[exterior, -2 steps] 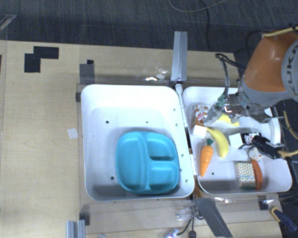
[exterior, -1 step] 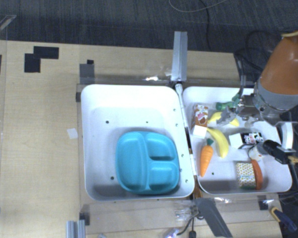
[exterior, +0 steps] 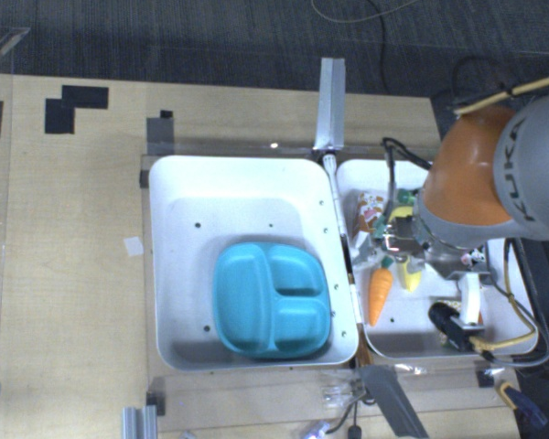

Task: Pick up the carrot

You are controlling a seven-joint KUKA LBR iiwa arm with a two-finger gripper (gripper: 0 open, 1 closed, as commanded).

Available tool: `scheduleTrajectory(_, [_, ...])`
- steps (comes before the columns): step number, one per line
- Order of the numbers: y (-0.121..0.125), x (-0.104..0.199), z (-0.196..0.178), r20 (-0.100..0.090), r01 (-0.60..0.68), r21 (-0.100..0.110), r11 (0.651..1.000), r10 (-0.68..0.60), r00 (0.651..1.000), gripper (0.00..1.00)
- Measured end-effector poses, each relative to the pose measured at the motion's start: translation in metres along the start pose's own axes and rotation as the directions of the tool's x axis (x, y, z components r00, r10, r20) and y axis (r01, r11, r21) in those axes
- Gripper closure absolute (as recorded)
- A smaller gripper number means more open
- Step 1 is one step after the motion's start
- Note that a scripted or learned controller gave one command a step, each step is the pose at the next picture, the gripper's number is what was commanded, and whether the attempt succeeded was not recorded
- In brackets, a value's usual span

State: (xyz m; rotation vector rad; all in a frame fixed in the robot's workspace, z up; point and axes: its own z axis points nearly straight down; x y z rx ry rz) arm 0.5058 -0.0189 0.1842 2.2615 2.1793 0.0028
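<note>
Nearest the camera, the near half of the left bin (exterior: pixel 161 273) holds a blue divided plate (exterior: pixel 273 298) lying flat, its two smaller compartments turned toward the right bin (exterior: pixel 421 347). In that right bin the carrot (exterior: pixel 379 293) lies close to the left wall, roughly lengthwise, its pointed orange tip toward the near edge and its green-topped end toward the gripper (exterior: pixel 393 240). A small yellow thing (exterior: pixel 410 274) lies just beside the carrot on its right. The gripper hangs just beyond the carrot's top end, close above it, and nothing can be seen grasped in it; whether it is released or clenched cannot be told, since the wrist hides it. The arm (exterior: pixel 531 172), with its orange band (exterior: pixel 467 186), covers the right bin's middle and right side. Farther back in that bin is a cluster of small items (exterior: pixel 372 210), red, white, yellow and green, too small to name. Beyond the bins a metal post (exterior: pixel 331 108) stands where they meet, and a thin cable (exterior: pixel 384 12) loops over the dark floor.
</note>
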Motion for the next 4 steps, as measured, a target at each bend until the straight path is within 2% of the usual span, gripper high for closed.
scheduleTrajectory(1, [0.019, -0.011, 0.0, 0.0, -0.112, -0.001, 0.994, 0.112, 0.994, 0.0])
scheduleTrajectory(2, [-0.013, -0.074, 0.094, 0.0, -0.084, -0.011, 0.996, 0.084, 0.996, 0.0])
scheduleTrajectory(3, [-0.01, -0.073, 0.082, -0.001, -0.082, -0.018, 0.996, 0.082, 0.997, 1.0])
scheduleTrajectory(4, [0.019, -0.078, -0.021, 0.002, 0.054, -0.003, 0.999, -0.054, 0.999, 1.0])
